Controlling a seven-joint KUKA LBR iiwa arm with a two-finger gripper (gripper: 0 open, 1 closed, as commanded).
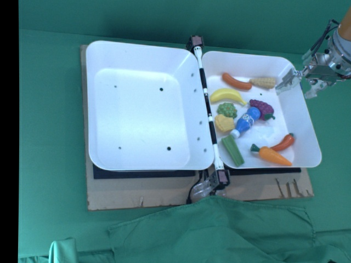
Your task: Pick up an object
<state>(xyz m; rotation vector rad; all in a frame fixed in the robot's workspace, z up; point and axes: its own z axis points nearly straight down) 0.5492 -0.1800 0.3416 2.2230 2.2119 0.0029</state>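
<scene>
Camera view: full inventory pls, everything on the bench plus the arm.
left bin: 1, white, left half of the bench
right bin: 1, white, right of the left bin, holds all the toy food
sausage: 1, orange-red, rear of right bin
corn: 1, pale yellow, just right of the sausage
banana: 1, yellow, in front of the sausage
broccoli: 1, green, below the banana
grapes: 1, purple, centre of right bin
bottle: 1, blue with white cap, beside the grapes
yellow piece: 1, yellow, left of the bottle; kind unclear
cucumber: 1, green, front left of right bin
carrot: 1, orange, front
chilli: 1, red-orange, above the carrot
cardboard: 1, brown, under both bins
cloth: green, covers the bench
gripper: 1, grey, open, over the right bin's rear right rim
</scene>
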